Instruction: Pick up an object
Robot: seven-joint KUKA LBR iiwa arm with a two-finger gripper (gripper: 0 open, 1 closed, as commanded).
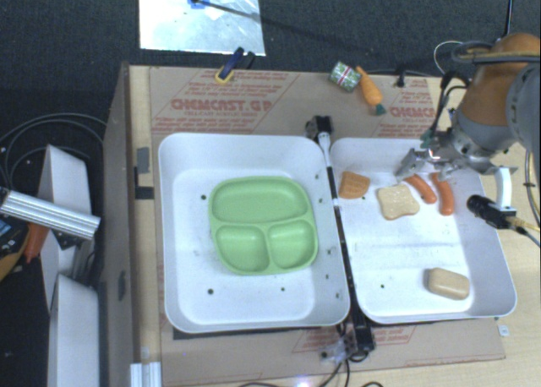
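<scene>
Near edge of right bin (499, 292): beige block (446, 283), alone. Mid bin: toast (397, 201), bun (354, 184), two sausages (431, 191) side by side. End effector (427, 160) just above sausages at bin's far edge, metal tips blurred; cannot tell whether clenched or released, nothing visibly gripped. Left bin (182, 292): green tray (262, 223). Far on table (279, 94): carrot (369, 89), small can (344, 75). Arm cut off at right.
</scene>
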